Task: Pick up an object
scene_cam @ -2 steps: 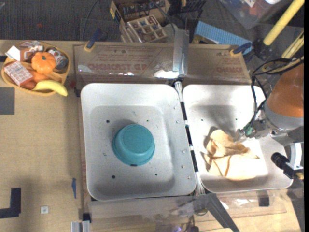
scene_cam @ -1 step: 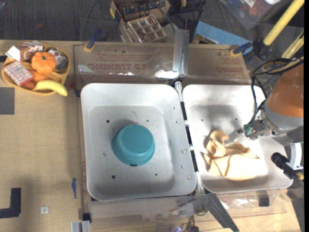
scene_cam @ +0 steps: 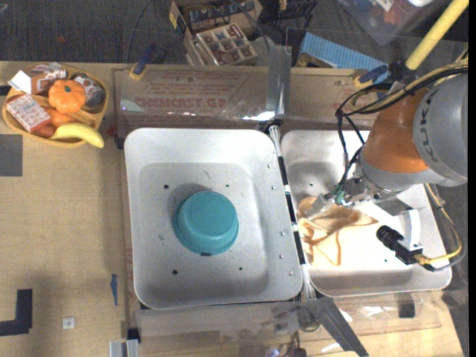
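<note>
Wooden bench [scene_cam: 59,222]; dark floor [scene_cam: 74,13]; cardboard box [scene_cam: 216,28] behind.

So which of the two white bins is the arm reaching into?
The right bin, holding the tan rope-like thing. The gripper is over it; the left bin holds a teal bowl.

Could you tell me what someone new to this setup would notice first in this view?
Probably the teal bowl, lying upside down alone in the middle of the left bin. Next, the grey arm with its orange band reaching into the right bin, its gripper low over a tan, stringy object.
</note>
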{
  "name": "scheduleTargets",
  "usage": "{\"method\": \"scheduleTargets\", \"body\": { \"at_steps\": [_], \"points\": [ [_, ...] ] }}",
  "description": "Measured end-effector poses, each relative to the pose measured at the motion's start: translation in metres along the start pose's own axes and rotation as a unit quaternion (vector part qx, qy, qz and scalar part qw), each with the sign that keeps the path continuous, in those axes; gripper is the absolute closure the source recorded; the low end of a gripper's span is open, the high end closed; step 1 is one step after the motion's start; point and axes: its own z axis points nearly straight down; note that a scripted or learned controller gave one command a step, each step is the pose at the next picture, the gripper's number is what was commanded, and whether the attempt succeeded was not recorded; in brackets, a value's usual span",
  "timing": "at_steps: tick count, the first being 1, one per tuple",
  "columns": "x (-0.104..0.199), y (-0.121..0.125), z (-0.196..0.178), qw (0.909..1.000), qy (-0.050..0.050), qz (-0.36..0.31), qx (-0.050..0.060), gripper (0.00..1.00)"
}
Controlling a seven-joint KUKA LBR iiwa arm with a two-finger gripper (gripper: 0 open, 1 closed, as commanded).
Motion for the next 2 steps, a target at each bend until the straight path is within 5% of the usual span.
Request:
{"method": "scheduleTargets", "body": {
  "at_steps": [1, 2],
  "points": [
    [-0.0004, 0.0014, -0.011, 1.0, 0.0, 0.0, -0.002, 1.0],
    [-0.0005, 0.0013, -0.011, 1.0, 0.0, 0.0, -0.002, 0.0]
  ]
}}
